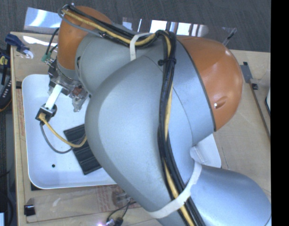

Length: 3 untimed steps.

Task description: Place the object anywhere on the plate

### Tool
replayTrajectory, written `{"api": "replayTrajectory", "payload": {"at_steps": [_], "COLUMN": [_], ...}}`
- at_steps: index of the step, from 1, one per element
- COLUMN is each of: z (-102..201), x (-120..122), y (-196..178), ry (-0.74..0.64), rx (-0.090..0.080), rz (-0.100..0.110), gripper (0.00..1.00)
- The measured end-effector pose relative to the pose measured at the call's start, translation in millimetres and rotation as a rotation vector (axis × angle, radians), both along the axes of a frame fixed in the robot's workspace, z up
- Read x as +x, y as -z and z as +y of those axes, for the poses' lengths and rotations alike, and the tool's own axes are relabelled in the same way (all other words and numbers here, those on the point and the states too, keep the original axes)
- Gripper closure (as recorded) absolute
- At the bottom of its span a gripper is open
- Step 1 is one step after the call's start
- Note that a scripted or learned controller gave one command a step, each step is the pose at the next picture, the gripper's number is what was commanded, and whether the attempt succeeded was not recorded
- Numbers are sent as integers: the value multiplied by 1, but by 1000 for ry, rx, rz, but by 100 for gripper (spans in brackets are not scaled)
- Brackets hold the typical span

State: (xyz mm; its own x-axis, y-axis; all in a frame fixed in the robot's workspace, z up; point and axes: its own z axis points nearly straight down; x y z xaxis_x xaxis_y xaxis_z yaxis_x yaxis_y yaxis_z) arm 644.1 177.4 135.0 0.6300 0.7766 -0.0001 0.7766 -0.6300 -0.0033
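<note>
The desk (pixel 64 202) carries the left bin (pixel 28 126), a shallow white tray tilted slightly in the view. Over the bin's upper part hangs the gripper (pixel 71 94), reached well in from the right, probably because the program is working over this bin's contents. From here it cannot be told whether the gripper is open or closed, nor whether it holds anything. Below it, a yellow cable (pixel 51 142) droops in a loop over the bin floor, slack left for wrist movement. Near the bin's middle lies a dark ribbed block (pixel 80 145), flat on the floor and apart from the gripper; it is likely the object to be moved. Right of that, the arm (pixel 149 126) covers the rest of the bin, so any plate there is hidden.
</note>
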Motion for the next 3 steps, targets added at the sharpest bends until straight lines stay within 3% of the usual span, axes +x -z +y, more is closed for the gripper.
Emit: {"api": "replayTrajectory", "payload": {"at_steps": [1,2,3], "z": [34,9,17], "x": [-59,-7,-56], "y": [43,43,-77], "ry": [536,504,336], "rx": [-2,-2,-1], "rz": [1,-3,1], "gripper": [0,0,0]}}
